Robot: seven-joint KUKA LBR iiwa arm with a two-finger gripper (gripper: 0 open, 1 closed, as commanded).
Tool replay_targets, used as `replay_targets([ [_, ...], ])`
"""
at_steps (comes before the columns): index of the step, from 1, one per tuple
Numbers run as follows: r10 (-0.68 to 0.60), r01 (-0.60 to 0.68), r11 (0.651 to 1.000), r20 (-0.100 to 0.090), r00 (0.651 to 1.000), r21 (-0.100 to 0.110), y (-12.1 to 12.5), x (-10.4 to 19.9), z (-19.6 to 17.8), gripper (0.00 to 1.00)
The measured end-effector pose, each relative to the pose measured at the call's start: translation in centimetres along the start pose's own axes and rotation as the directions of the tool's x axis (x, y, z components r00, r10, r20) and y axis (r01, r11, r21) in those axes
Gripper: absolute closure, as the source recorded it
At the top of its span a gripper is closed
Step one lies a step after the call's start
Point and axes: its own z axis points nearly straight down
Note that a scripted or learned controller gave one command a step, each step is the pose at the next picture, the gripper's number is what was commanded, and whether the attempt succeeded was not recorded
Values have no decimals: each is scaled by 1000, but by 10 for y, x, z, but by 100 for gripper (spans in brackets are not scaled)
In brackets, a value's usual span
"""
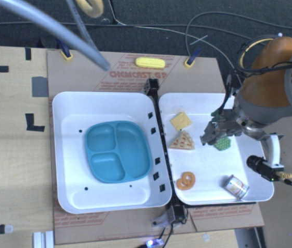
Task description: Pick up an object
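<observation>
The gripper [214, 134] hangs low in the right bin [254, 161], right of the pizza slice [182, 141]; its opening cannot be told. A green broccoli piece [223, 144] sits just beside it, also right of the pizza slice.

Blue tray [118, 151], white bins [63, 138], green obj [222, 144], yellow cracker [181, 121], orange pretzel [186, 181], silver can [235, 186].

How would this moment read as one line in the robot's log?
gripper: low in right bin, beside green item | grasp: unclear | also there: cracker, pizza slice, pretzel, can
</observation>
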Motion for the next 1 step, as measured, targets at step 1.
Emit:
replay_targets([
  [1, -2, 2, 1000, -1, 1000, -1, 18, 53, -3, 100],
])
